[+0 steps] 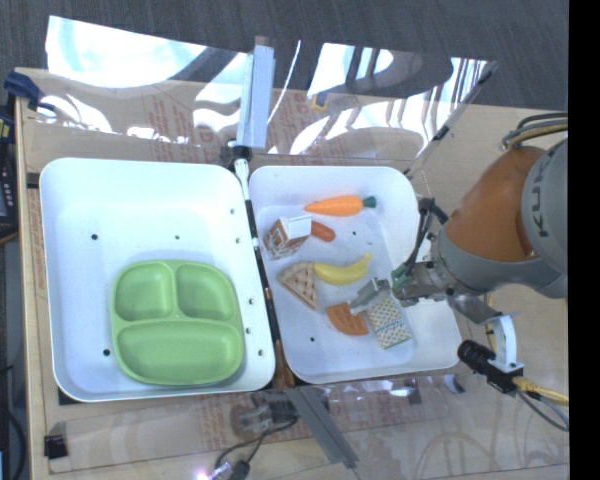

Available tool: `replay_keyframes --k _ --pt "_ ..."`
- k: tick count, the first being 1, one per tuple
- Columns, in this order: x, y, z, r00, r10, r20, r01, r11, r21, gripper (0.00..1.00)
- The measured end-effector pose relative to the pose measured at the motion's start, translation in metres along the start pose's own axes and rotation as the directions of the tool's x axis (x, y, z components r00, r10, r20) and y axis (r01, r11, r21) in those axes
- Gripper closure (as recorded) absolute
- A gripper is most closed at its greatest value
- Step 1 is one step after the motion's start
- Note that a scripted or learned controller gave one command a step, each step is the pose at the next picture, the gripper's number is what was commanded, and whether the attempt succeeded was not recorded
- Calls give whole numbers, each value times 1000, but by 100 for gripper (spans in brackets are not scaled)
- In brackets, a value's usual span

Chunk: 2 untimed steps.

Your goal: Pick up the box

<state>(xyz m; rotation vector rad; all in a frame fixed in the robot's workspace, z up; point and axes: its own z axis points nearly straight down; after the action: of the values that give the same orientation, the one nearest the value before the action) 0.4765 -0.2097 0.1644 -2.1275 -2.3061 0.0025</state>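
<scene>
In the right white bin (405,363), toward its upper left corner: the small brown and white box (287,236), lying tilted, close to the bin's left wall. Print on its faces too small to read. Touching its right end, a short red-orange piece (323,232), perhaps a toy sausage. Just above both, a toy carrot (334,206) with a green top, lying crosswise. Below the box, a toy banana (343,269), and left of that a tan triangular wedge (300,285) with a waffle pattern. Lower still, an orange slice-shaped piece (346,320), with a pale checkered packet (389,322) just beside it on the right; no legible label on either.

Right of centre in the frame, the tool (378,293), low over the right bin, between the banana and the checkered packet, well apart from the box. Open or closed: cannot tell from this angle. Between box and tool, only the banana.

At the right edge, the grey arm (500,268) with its orange band (485,208); dark lettering on the grey casing, starting with a K, the rest cut off.

In the left white bin (70,198), lower half: a green divided plate (177,323) with three compartments. Under both bins, the table (150,423), tan, with glare and faint reddish print along the top, unreadable.
</scene>
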Motion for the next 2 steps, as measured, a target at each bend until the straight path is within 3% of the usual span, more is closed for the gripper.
replay_keyframes --k 1,2 --pt "-3 32 58 991 137 -1 -137 991 1 0" --pt "2 5 68 995 99 5 -99 995 -15 0"
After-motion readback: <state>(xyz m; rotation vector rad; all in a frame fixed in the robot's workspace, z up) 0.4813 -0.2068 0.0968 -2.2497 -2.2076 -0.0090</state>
